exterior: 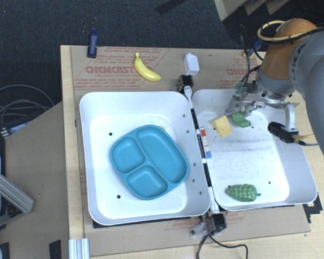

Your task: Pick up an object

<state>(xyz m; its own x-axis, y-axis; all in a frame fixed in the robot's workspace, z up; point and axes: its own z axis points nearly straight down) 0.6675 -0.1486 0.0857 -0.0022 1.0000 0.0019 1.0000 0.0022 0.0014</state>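
Camera view, looking down: you see the bench point(124, 72) carrying two white bins side by side. Your arm point(308, 53) comes in from the right, grey with an orange band point(281, 50) above the wrist, reaching over the far part of the right bin point(291, 166). The left bin point(97, 117) holds a blue divided tray point(147, 161), three compartments, lying flat near the bin's middle.

In the right bin you have three small things. A green leafy piece point(242, 192) lies near the front edge, well apart from the arm. A yellow block point(222, 126) sits near the far left of that bin, just beside the divider between the bins. A smaller green piece point(241, 120) lies just right of the block, directly under your gripper point(243, 108). The gripper is down at that green piece, touching or nearly so; grip state, you cannot tell, too small and blurred there.

On the bench behind the left bin you have a banana point(146, 69). A small white block point(191, 63) sits behind the gap between the bins. A blue clip point(92, 42) sits at the bench's far left edge.
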